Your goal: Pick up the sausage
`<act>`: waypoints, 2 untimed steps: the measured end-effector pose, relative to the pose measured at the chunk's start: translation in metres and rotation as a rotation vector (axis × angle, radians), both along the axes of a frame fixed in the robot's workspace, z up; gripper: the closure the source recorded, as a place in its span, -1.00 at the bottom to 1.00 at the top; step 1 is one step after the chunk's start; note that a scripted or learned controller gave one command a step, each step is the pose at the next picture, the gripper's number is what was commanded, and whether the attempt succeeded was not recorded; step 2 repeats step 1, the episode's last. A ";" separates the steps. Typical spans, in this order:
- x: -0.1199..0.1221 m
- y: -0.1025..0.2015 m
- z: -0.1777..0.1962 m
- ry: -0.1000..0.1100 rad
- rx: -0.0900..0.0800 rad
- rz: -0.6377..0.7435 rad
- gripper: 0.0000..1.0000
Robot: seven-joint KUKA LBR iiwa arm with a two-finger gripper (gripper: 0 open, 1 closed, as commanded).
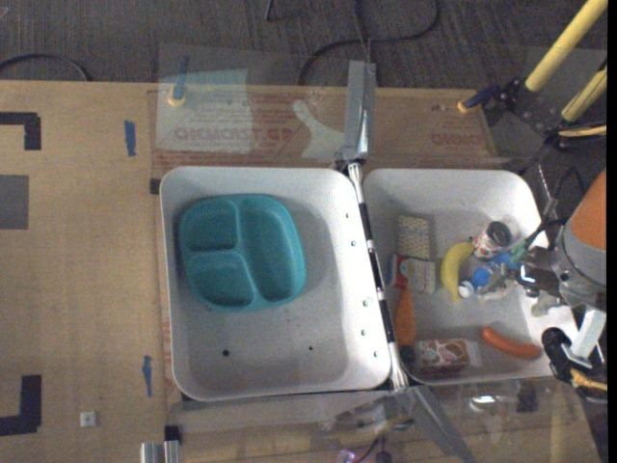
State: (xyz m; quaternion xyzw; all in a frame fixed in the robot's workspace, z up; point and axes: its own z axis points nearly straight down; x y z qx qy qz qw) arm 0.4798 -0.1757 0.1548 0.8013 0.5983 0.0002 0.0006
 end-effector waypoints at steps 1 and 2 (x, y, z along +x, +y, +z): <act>-0.001 -0.011 -0.026 0.003 0.002 0.226 -1.00; -0.001 -0.011 -0.026 0.003 0.002 0.226 -1.00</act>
